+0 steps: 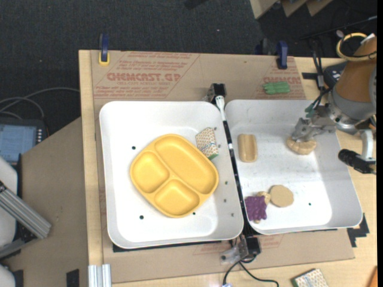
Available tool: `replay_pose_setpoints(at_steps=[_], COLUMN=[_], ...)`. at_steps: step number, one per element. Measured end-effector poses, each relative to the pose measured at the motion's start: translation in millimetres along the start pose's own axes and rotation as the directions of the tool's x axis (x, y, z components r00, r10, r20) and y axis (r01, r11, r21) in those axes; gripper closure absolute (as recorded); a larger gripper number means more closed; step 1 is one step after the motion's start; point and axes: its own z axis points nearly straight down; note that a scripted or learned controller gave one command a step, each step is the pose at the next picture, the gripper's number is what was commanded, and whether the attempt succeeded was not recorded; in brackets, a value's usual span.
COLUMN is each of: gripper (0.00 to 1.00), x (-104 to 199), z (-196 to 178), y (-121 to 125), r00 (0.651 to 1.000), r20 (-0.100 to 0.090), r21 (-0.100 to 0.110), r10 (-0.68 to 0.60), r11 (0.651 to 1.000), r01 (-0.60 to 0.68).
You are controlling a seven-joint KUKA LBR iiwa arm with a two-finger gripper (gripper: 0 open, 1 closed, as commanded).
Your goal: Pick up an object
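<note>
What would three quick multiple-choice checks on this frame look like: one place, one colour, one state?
1. Where is the yellow divided plate?
A. left bin
B. right bin
C. off the bench

2. What colour is the grape bunch?
A. green
B. purple
C. red

3. Where is the gripper?
A. over the plate
B. low over the tan piece in the right bin
C. outside both bins

Key: 1 A, it fills the left bin. 2 B, purple beside the round cookie. 3 B, the fingertips meet that piece.
</note>
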Motion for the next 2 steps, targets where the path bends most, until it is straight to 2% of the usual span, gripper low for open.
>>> replay_pose_setpoints(at_steps=[1, 2], gripper=[0.0, 0.0], x=[1, 0], z=[0, -2], y=[1, -71], r00=[1.0, 1.0], r20=[0.0, 0.003], r21=[0.0, -0.005], r10=[-0.002, 0.0], r11=[1.0, 1.0], r01=[0.002, 0.0])
